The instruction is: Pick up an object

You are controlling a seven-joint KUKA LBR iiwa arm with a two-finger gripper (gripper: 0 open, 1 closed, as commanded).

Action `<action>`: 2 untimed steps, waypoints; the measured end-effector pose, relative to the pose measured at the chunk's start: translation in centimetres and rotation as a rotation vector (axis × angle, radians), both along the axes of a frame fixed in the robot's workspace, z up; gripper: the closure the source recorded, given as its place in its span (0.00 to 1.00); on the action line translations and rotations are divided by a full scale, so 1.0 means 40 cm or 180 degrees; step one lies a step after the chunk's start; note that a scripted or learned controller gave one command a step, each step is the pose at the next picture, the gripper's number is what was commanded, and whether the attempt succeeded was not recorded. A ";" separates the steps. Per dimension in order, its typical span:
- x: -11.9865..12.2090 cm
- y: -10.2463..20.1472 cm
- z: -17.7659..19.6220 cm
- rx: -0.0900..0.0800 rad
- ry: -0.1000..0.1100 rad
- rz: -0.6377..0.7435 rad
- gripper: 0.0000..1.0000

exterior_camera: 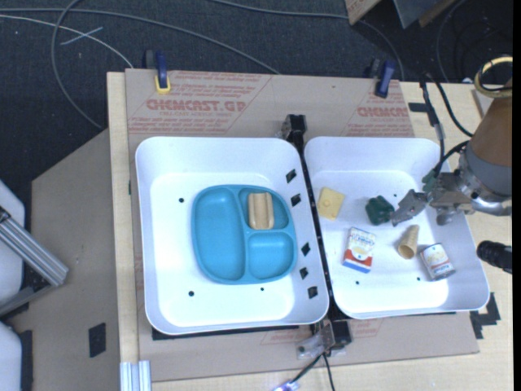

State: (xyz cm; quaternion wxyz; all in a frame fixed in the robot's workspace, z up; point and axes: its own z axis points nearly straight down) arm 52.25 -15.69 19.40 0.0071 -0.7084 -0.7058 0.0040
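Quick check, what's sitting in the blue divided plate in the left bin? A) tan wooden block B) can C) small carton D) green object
A: a tan wooden block lies in the upper right compartment of the blue divided plate in the left bin; the carton, green object and can are all in the right bin.

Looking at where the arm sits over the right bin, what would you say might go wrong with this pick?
The gripper hangs between the green object and the small cone, so a descent might nudge one rather than catch it.

The cone, the can and the small carton lie close together, so reaching for one could knock or drag a neighbour.

The can lies near the right bin's edge and may roll if bumped.
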 end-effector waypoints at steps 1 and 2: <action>0.008 0.001 0.018 -0.0009 -0.0046 0.0013 0.00; 0.014 -0.010 -0.091 -0.0006 -0.0033 0.0009 0.00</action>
